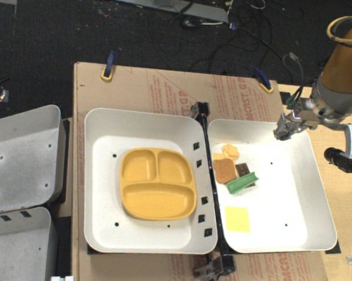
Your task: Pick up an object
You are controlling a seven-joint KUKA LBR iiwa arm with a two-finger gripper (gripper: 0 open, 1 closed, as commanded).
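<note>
The right bin [292, 193] holds a cluster of small objects near its left wall: a pale orange piece [230, 151], a brown square block [224, 170], a small dark brown piece [242, 169] and a green bar [241, 183]. A flat yellow square [237, 219] lies further forward. My gripper [283, 132] hangs over the bin's far right corner, well apart from all of them. Nothing shows between its fingers, and their spacing is too small to read.
The left bin [96, 161] holds a yellow divided tray [158, 184]. A black divider [205, 169] runs between the bins. Grey bin lids [18, 156] lie at the far left. Clamps [108, 66] pin the cardboard base at the back.
</note>
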